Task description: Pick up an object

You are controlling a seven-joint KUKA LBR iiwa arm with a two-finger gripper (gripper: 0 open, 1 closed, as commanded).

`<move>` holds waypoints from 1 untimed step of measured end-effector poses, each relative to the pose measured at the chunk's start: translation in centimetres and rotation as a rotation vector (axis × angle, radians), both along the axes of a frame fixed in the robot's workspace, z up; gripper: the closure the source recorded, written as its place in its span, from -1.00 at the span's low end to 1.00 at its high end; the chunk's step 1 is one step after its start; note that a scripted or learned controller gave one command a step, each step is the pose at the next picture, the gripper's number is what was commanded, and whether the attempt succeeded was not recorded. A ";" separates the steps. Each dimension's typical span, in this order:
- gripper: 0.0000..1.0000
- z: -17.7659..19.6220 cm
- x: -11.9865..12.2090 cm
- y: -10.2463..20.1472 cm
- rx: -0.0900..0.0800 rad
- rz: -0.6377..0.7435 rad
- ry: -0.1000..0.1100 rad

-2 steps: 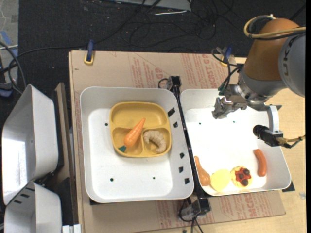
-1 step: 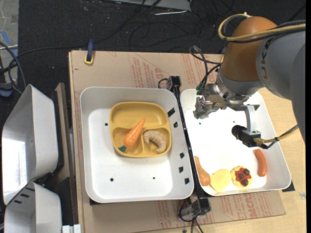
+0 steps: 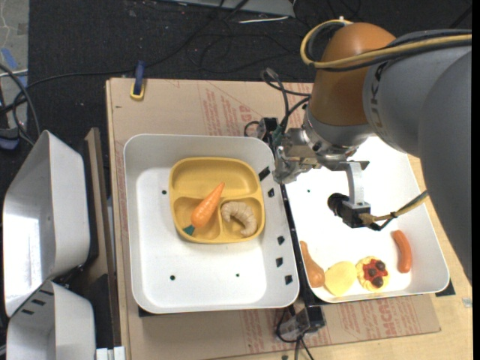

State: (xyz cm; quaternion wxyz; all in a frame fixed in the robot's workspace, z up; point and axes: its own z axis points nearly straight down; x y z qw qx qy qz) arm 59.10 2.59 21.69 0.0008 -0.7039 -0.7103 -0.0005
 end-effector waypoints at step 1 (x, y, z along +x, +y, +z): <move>1.00 -0.3 -0.9 5.4 -0.001 -0.001 0.001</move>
